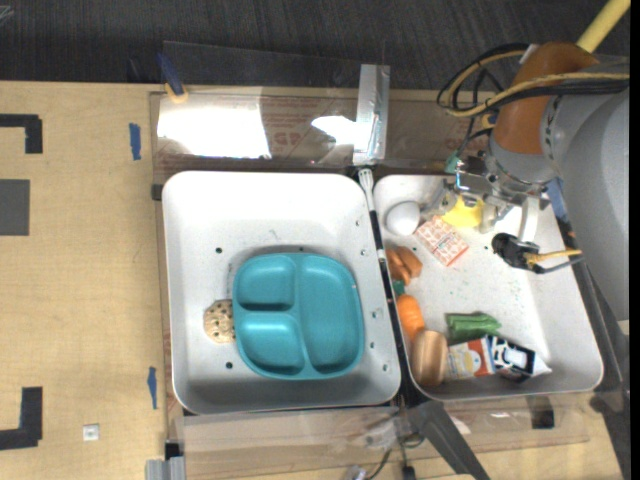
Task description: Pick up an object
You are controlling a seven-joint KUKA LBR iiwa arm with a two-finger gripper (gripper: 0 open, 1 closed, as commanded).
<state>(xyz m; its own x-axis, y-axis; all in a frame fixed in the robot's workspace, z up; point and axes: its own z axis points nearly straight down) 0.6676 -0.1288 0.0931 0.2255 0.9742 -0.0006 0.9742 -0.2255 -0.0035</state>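
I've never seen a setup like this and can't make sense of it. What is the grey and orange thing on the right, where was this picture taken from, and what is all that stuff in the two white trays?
The picture comes from one camera fixed above a bench, looking down at a slant. The grey and orange thing is a robot arm reaching in from the right; its job is to pick something up. Its gripper hangs over the far end of the right bin, just above a yellow object. Nothing can be seen held by it.

The left bin holds a teal divided plate with a cookie beside it. The right bin holds small items: a white cup, a red-and-white packet, a carrot-like orange piece, a green item, a brown egg-shaped object and a black-and-white carton.
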